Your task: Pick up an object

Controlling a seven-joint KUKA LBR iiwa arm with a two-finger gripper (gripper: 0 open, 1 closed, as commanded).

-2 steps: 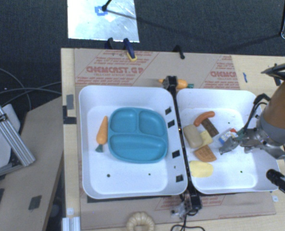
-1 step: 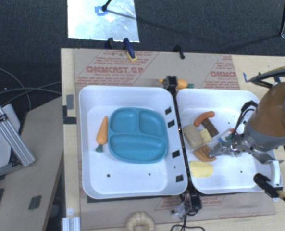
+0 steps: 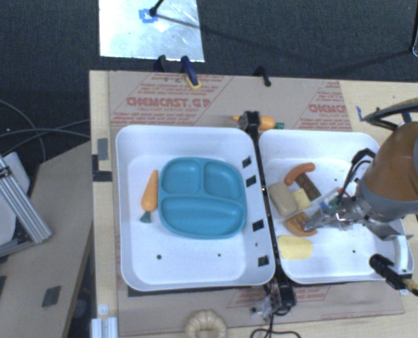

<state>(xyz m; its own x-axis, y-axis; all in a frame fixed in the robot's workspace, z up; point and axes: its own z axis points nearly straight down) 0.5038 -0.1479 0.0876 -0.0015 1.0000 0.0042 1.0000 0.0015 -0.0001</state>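
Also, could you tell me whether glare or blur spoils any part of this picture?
In the camera view, the silvery sheet above the bench is washed out by glare; the gripper among the food pieces looks soft and smeared; the blue plate stays evenly lit.

- We read red "CHEMCAST GP" printed upside down on the brown protective-paper sheet [image 3: 168,98] under the bins.
- We see it again, partly cut off, near the sheet's right corner.

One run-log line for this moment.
gripper: low in right white bin | at: round brown toy cookie | grasp: unconfirmed | left bin: blue divided plate, orange toy carrot
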